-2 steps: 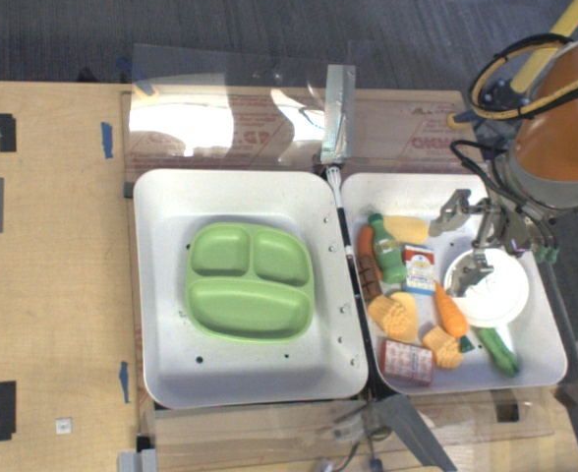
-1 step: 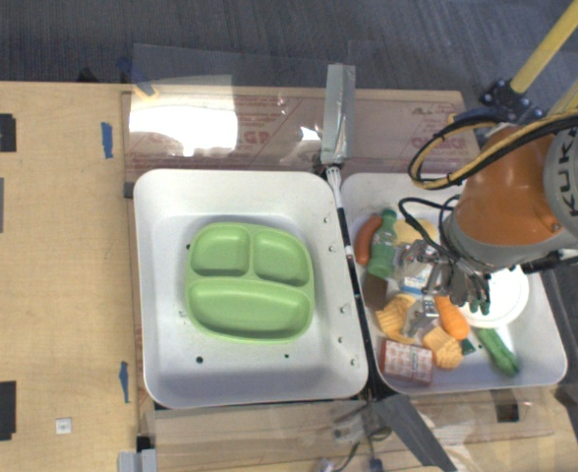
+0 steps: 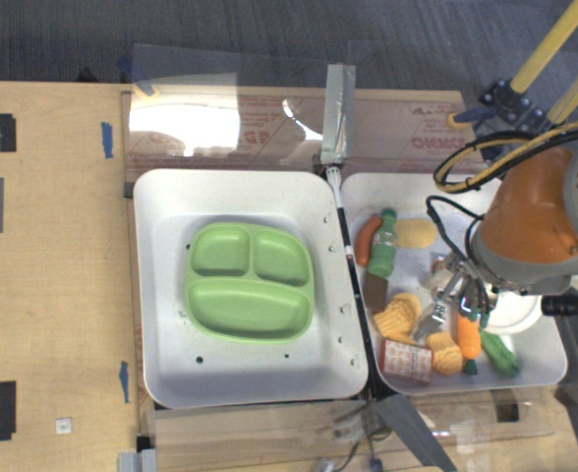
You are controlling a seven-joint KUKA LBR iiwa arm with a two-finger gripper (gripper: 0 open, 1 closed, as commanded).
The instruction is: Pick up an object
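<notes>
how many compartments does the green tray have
3. The green divided tray lies in the left bin: two small compartments side by side at its far edge, one at far left and one at far right, and one long compartment along its near edge.

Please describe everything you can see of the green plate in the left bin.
The green plate is light green and looks like smooth plastic, with rounded corners. It has three compartments: two small ones at the far side and one long one at the near side. It lies flat, right side up, on the floor of the left bin. Nothing lies in it.
</notes>
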